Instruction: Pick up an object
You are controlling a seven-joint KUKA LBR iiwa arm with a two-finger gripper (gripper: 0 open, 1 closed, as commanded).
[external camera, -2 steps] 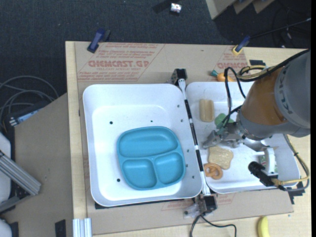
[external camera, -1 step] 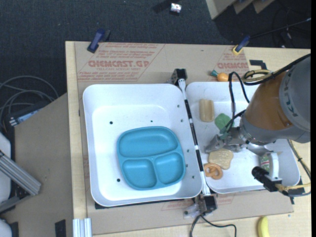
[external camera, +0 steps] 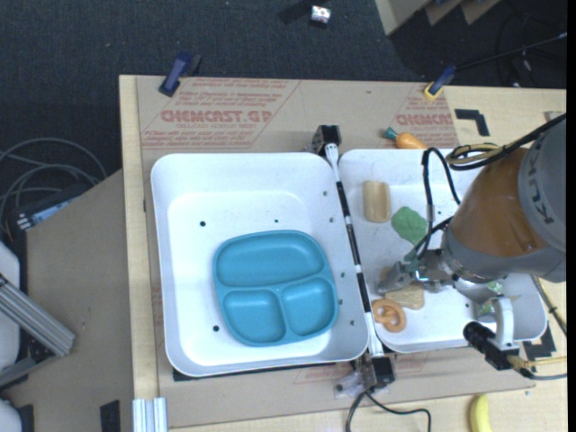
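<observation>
Arm (external camera: 504, 214): extended from the right, bent low over the right bin (external camera: 450, 336). Gripper (external camera: 402, 279): lowered near that bin's front edge, just above the pretzel (external camera: 389, 314) and a tan piece (external camera: 410, 297); finger state cannot be told. Blue tray (external camera: 274, 286): left bin.

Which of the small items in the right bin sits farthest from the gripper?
The tan cylinder-shaped piece near the bin's far-left corner; the green piece and pretzel lie closer to the gripper.
</observation>
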